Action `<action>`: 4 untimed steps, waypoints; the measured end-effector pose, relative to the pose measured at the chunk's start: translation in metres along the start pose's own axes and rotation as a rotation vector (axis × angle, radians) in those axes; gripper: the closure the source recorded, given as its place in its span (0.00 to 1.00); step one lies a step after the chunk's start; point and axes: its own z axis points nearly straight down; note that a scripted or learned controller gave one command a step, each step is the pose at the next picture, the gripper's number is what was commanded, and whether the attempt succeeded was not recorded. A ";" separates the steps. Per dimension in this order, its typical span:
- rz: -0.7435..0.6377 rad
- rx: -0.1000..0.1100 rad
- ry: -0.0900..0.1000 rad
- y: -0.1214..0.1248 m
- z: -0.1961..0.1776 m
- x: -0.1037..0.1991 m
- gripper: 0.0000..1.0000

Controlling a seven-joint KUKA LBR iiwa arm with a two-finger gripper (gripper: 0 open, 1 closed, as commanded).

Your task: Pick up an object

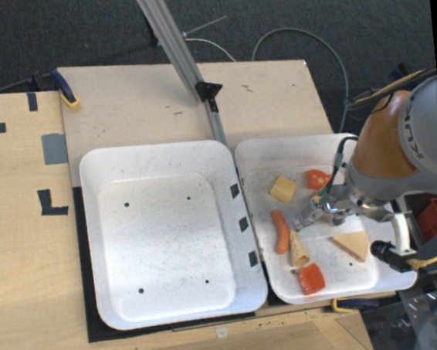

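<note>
The gripper (310,217) hung low in the right bin (256,152), jaws seemingly a little apart with nothing between them, though blurred. Just beside it lay an orange sausage (281,231): light, smooth, probably slippery, best pinched across its middle.

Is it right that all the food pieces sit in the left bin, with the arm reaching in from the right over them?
Not quite. The camera view shows the pieces in the right bin, not the left: a yellow block, a red piece, an orange sausage shape, a cone, a wedge and a red chunk. The arm does reach in from the right over them.
</note>
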 end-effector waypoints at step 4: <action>-0.002 -0.014 -0.003 0.005 -0.191 -0.005 1.00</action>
